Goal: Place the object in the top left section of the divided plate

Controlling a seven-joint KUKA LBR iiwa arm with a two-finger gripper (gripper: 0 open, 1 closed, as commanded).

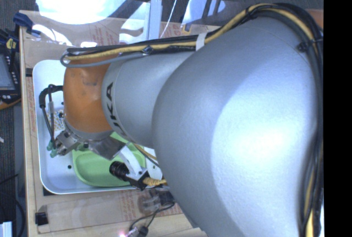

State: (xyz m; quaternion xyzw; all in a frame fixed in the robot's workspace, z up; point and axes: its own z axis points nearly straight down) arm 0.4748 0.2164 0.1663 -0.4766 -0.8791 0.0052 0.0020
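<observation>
The grey arm with its orange band reaches across from the right and covers most of the bench. Its wrist and gripper hang low over the left white bin, near that bin's middle. A light green divided plate lies in the front part of this bin. Part of the plate shows below the wrist; the rest, including its sections, is hidden by the arm. I cannot make out the object to be placed, nor anything held at the gripper.
Cables run along the arm and loop down beside the wrist. A black connector juts out over the plate. The right bin is hidden under the arm. A black device sits off the bench's left edge.
</observation>
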